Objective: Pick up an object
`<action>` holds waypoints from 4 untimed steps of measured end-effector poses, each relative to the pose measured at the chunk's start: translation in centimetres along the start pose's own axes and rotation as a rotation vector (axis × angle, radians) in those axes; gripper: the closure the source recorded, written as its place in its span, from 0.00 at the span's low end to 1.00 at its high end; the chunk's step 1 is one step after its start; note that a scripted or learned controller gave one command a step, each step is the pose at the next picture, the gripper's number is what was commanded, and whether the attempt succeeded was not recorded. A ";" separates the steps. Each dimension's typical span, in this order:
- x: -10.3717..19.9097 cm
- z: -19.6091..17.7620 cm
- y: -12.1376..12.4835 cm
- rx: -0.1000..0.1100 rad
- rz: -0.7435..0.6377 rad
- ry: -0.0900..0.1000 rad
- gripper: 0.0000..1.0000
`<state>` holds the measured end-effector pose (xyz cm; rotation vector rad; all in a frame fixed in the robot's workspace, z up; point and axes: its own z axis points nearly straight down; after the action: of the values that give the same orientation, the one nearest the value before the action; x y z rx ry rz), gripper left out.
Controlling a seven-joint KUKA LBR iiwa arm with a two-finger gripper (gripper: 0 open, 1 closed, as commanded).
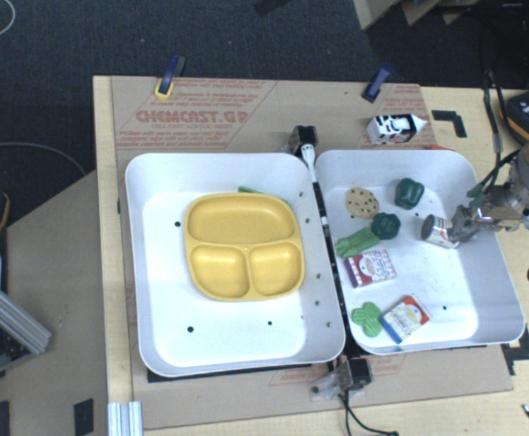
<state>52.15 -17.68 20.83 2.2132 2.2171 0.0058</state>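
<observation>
Now, from overhead, the gripper (454,226) sits low in the right bin (492,280), its fingers clamped on a small silvery object (437,232) near the bin's right side. Just left of it lie a dark green pepper (408,192), a cookie (362,202), a broccoli piece (369,237) and a small red packet (373,267). Over in the left bin (155,243), a yellow divided plate (244,245) rests flat at the centre.

Tray (243,243) in left bin (155,243); cookie (362,202) in right bin (483,280).
</observation>
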 end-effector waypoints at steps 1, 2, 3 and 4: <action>0.0 -1.8 0.1 0.004 0.000 0.001 1.00; 5.8 -1.4 0.8 0.010 -0.005 0.007 1.00; 12.1 -1.7 0.2 0.012 -0.006 0.008 1.00; 12.4 -2.7 -0.8 0.011 0.000 0.006 1.00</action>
<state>51.25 -5.24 23.47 2.2217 2.2251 0.0000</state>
